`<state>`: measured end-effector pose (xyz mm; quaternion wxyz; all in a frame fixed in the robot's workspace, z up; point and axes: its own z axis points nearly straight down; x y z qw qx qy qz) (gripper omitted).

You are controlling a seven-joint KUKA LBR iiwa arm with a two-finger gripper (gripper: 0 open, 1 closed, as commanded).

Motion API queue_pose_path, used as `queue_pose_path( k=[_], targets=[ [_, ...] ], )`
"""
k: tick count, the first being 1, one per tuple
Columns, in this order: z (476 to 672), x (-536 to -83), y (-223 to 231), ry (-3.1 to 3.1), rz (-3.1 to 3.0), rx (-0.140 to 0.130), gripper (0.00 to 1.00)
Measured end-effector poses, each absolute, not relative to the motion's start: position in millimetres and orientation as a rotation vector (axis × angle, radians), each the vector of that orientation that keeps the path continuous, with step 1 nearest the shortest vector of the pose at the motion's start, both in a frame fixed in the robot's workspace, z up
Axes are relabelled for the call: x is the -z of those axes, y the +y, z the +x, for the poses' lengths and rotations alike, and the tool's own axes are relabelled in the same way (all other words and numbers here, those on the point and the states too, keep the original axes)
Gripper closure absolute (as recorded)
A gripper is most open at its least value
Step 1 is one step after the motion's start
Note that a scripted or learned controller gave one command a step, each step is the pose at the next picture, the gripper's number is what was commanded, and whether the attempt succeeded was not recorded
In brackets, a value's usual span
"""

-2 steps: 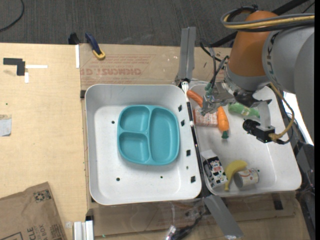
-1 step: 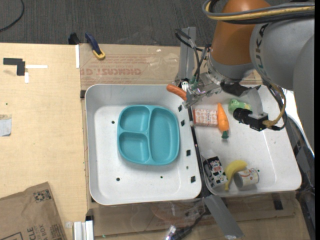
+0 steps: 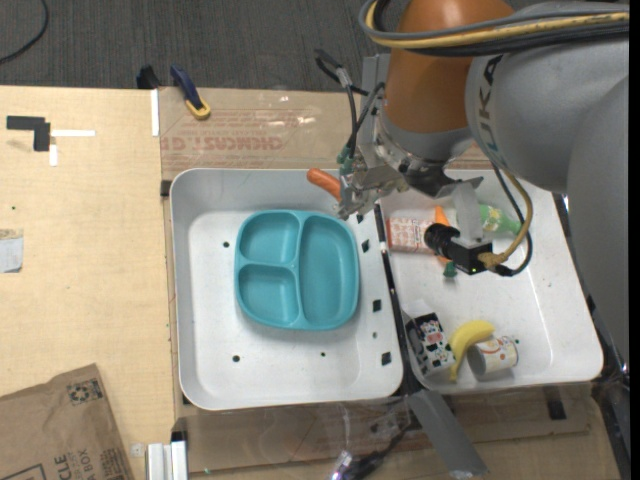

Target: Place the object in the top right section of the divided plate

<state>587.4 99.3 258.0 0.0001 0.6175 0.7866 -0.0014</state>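
Carrot (image 3: 322, 180), orange, sits pinched in the closed fingers (image 3: 348, 194) above the left bin's (image 3: 200, 368) far edge, beyond the teal divided plate (image 3: 298, 268); right bin (image 3: 570, 308) holds a banana (image 3: 468, 342), cup and box

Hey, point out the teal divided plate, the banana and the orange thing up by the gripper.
Divided plate (image 3: 298, 269): camera view, on the ridge between its sections.
Banana (image 3: 470, 336): camera view, middle of its curved yellow body.
Orange thing (image 3: 322, 180): camera view, on its exposed left end.
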Motion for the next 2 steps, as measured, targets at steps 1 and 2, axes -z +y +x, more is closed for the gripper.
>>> queue_pose_path(
  k=[1,2],
  targets=[
    [585.2,-229.9,42.7,2.649,1.691,0.005,1.00],
    [594.8,-190.2,48.7,2.720,1.576,0.005,1.00]
  ],
)
